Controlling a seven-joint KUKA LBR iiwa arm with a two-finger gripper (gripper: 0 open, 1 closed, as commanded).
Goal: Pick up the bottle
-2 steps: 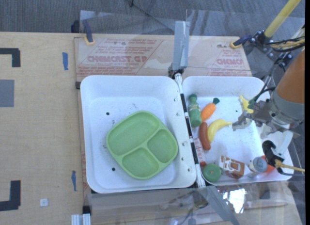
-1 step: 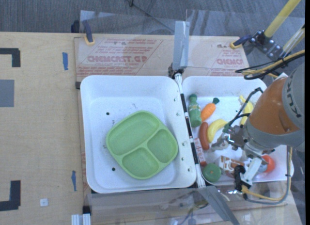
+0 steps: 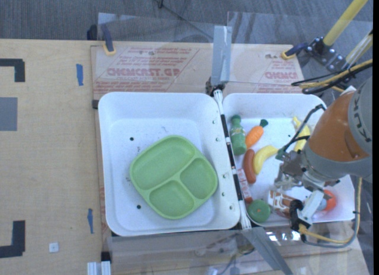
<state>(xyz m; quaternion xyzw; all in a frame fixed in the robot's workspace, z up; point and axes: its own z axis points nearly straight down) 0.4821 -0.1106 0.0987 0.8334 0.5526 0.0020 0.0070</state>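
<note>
- Looking down from the camera view, the bottle [image 3: 237,136], green, lies in the right bin [image 3: 278,101] against its left wall, long axis running up-down in frame.
- The gripper [image 3: 288,180] hangs lower right of it, well apart; the state of its fingers cannot be told.
- Carrot [image 3: 254,134], banana [image 3: 264,154], sausage [image 3: 249,167] lie between.
- The left bin [image 3: 118,120] holds a green divided plate [image 3: 173,177].

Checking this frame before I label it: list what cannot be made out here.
- Pincer: the camera view does not settle whether it is open or shut; the arm's wrist covers it from above.
- Right bin: its right part is hidden under the arm.
- Red-orange item near the wrist: mostly covered, kind unclear.
- Bottle: label too small to read.
</note>
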